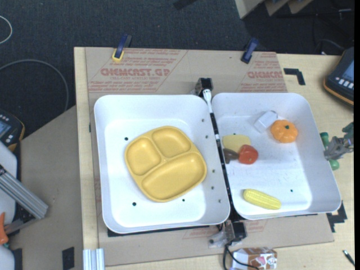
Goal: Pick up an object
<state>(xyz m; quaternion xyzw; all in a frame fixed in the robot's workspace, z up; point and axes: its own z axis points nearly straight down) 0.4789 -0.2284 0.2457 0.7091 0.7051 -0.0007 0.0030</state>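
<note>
Corn cob (261, 199), tomato (248, 154) and pumpkin (284, 131) fill the right bin (323, 180); left bin (107, 151) holds a yellow tray (165, 163)

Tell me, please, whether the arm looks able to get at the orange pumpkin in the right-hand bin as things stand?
Probably yes: the pumpkin sits uncovered near the right bin's far right corner; only a small white block lies close beside it.

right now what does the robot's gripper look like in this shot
At the view's right edge, just past the right bin, the gripper appears as small grey metal parts with green pieces. It is too small to make out cables or markings.
</note>
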